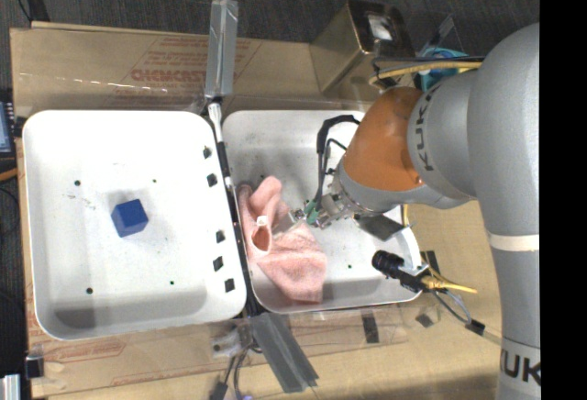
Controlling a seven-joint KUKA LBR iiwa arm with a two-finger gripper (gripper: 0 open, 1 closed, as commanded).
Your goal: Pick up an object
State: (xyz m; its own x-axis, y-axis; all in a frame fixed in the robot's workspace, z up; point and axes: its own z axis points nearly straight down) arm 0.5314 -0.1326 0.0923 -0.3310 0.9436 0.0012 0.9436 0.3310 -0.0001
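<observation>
Tool (pixel 312 213) is low in the right bin (pixel 367 127), largely masked by the orange wrist band; whether it is released or clenched cannot be told. The pink cloth (pixel 286 247) lies crumpled just left of the tool, at the bin's left wall, long axis running far to near, its nearest fold beside or touching the tool. A blue cube (pixel 130 216) sits well apart in the left bin (pixel 55 127). Judgement: cloth is the closer candidate.

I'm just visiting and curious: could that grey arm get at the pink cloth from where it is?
Probably yes. The gripper hangs in the right bin right beside the pink cloth, which lies uncovered with nothing between them.
</observation>
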